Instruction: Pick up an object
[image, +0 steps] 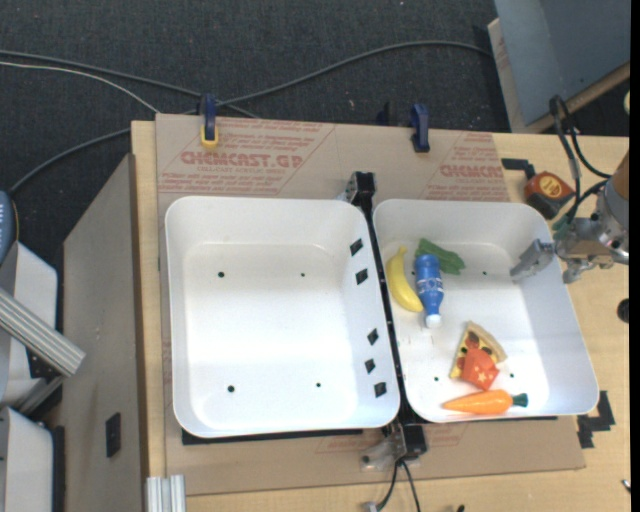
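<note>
The right bin (535, 335) holds several toys. A yellow banana (402, 284) lies along its left wall, with a blue bottle (429, 287) right beside it and a green piece (441, 255) just behind them. Toward the front lie a pizza slice (479, 343), a red piece (481, 372) touching it, and an orange carrot (483, 403) near the front rim. My gripper (552, 264) hangs over the bin's right rim, apart from all the toys, open with nothing between its fingers.
The left bin (180, 300) sits next to the right one, with a black divider strip (372, 290) between them. Two clamps (209, 120) hold the cardboard base at the back. A tape measure (548, 187) lies behind the right bin.
</note>
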